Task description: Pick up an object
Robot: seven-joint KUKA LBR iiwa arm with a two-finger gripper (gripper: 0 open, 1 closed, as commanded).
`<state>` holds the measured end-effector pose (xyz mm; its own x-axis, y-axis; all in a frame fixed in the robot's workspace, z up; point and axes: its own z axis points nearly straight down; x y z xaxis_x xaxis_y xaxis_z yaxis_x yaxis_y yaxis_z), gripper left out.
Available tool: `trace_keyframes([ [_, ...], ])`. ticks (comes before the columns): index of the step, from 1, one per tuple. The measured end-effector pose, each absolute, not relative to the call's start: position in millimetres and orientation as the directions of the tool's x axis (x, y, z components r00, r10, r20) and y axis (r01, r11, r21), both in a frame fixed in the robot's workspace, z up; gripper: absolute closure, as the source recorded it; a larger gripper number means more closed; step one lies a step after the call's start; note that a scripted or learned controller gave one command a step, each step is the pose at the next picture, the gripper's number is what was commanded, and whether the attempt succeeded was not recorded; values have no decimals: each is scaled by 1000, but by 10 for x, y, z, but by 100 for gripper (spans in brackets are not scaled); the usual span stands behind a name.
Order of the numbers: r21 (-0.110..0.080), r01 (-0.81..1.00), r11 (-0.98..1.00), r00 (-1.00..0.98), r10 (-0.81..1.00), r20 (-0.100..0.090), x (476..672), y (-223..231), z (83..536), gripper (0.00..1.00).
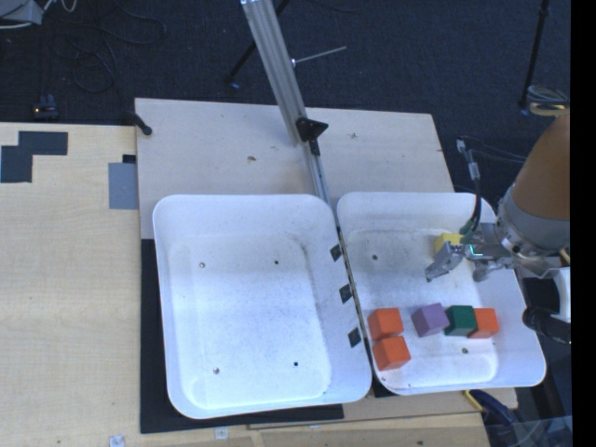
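- Well, the gripper (443, 266) hangs in the right bin (410, 214), just beside a yellow block (449, 241); open or closed, I cannot tell.
- Purple block (429, 319), green block (460, 320) and three orange blocks (386, 322) lie nearer.

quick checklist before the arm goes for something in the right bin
1. Things to pick in the right bin: ok. The purple block, green block, right orange block and yellow object all lie in it.
2. Pincer over the right bin: ok. It is at the bin's far part, beside the yellow object.
3. Purple block apart from its neighbours: cannot tell. The green block sits very close.
4. Green block free to grasp: not ok. It touches the right orange block.
5. Yellow object reachable: cannot tell. The pincer partly hides it.
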<state>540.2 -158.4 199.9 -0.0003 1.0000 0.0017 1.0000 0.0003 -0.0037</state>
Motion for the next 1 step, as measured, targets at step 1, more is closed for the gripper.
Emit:
trace_keyframes([
  [1, -8, 1000, -3, 3, 1000, 0, 5533, -2009, 1461, 0],
])
